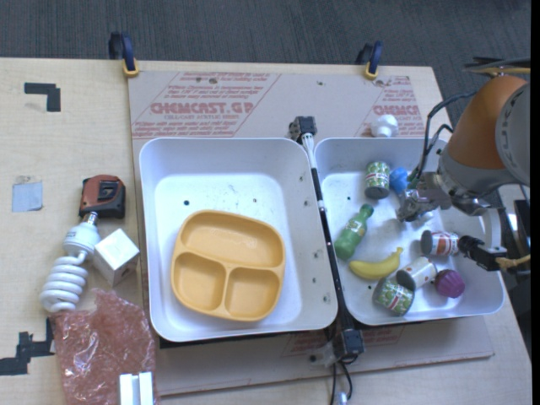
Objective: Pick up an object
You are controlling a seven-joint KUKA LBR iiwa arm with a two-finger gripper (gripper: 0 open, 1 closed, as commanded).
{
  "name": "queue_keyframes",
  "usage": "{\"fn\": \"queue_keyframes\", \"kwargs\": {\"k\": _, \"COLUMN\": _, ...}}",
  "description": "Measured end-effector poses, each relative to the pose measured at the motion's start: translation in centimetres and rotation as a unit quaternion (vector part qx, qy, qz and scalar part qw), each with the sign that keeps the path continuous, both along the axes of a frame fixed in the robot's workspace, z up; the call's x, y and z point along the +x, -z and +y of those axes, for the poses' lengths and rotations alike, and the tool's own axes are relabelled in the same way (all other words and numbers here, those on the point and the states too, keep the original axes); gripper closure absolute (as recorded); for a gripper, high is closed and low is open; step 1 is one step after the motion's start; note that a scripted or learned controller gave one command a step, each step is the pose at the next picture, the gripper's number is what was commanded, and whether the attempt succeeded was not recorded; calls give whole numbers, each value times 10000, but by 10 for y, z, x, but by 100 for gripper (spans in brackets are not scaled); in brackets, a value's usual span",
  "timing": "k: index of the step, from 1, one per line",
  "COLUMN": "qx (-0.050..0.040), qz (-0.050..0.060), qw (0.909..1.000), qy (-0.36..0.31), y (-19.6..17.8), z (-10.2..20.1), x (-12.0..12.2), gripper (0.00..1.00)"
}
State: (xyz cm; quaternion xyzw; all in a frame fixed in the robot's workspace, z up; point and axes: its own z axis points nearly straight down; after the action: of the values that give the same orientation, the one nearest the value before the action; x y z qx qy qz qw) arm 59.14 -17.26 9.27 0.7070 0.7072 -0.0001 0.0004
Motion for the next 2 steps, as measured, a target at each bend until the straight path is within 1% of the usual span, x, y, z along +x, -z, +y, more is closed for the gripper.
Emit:
{"fn": "queue_keyframes", "kwargs": {"k": 1, "qx": 5, "qz": 2, "qw": 10000, "qy": 6, "y": 0, "z": -7, "x": -78, "gripper": 0}}
{"fn": "queue_keyframes", "kwargs": {"k": 2, "qx": -1, "qz": -9, "qw": 10000, "qy": 13, "y": -10, "z": -8, "x": -77, "gripper": 100}}
